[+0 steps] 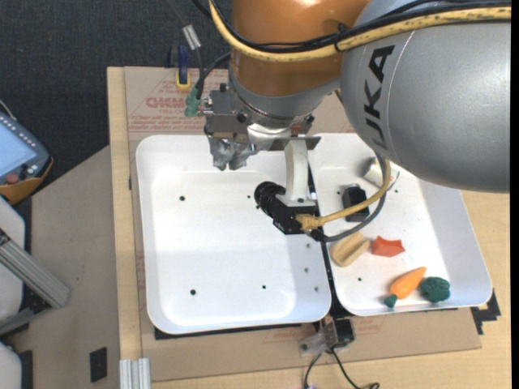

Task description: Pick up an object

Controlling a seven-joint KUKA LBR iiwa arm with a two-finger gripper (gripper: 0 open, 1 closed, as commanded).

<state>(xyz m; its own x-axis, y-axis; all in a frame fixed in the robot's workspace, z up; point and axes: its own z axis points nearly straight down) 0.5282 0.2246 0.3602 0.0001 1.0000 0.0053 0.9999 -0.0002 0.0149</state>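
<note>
Camera view: the pincer (230, 154) hangs over the upper part of the left bin (203, 254), just left of the frame's centre. I cannot tell whether it is open or closed. The things to pick lie well apart from it, in the right bin (444, 235) toward the lower right: a tan wooden piece (350, 250), a red piece (387, 246), an orange carrot (405, 282) and a green lump (435, 288). The carrot looks like a light, stiff, probably smooth toy. It seems best taken across its thick middle.
</note>
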